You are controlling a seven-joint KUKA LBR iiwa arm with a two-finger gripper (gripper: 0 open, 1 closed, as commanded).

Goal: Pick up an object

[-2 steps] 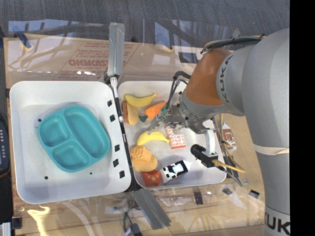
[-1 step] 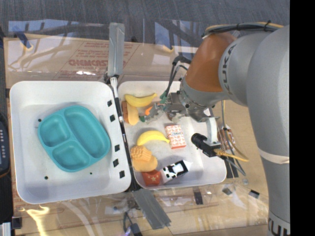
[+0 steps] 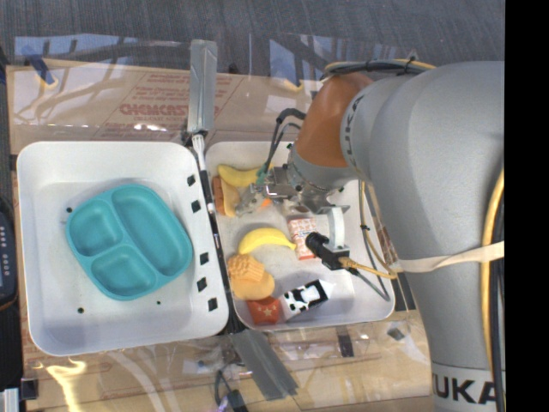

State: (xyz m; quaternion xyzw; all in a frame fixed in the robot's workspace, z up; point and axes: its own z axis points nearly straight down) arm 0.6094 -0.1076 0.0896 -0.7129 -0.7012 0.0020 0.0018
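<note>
Reaching step: the gripper (image 3: 257, 194) hangs low in the right white bin (image 3: 371, 303), beside the far yellow plastic banana (image 3: 238, 177); finger state cannot be told. Next it needs a firm grasp on 1 object.

arm base (image 3: 467, 389), lower right of frame: white letters "UKA" readable, cut off by the frame edge | clear sheet (image 3: 129, 97) behind the bins, upper left: red print, mirrored and not legible | small red-and-white packet (image 3: 302, 230) in right bin: print too small to read
</note>
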